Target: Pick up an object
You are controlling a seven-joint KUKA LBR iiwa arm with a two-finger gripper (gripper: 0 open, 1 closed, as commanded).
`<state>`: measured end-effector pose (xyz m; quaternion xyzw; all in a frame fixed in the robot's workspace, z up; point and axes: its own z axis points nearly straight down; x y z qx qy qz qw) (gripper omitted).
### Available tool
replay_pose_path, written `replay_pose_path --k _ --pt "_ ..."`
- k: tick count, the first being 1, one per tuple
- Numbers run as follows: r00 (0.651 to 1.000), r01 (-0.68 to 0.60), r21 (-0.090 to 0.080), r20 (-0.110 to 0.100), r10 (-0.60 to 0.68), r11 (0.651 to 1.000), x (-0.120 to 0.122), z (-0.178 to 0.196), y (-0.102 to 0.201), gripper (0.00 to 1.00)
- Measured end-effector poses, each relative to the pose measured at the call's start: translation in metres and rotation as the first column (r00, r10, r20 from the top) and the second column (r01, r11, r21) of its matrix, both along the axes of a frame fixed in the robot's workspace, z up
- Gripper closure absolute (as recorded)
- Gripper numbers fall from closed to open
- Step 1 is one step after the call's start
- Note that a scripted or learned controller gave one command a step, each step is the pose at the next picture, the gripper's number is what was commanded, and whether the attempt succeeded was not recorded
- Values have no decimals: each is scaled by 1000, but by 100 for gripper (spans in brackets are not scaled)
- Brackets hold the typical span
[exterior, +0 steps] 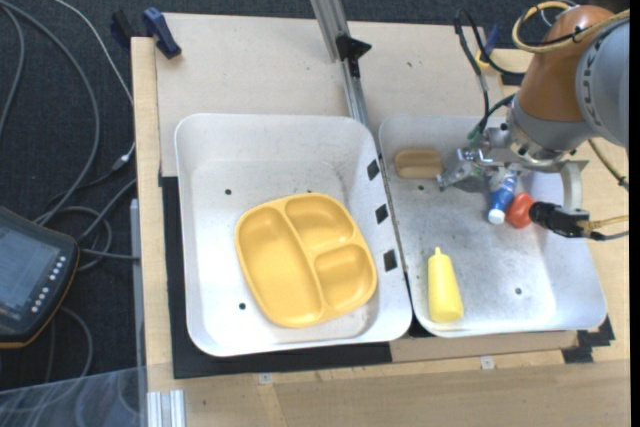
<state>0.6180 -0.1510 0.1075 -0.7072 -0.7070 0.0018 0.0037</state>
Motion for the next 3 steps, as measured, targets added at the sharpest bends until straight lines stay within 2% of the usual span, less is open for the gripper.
replay_pose_path --k 1,2,3 --pt "1000 0 -1 10 0 1000 3 15 0 100" --pt "1000 -2 -4 16 2 1000 2 80 1 100" --pt "1000 -2 -4 15 2 1000 2 125 -2 100"
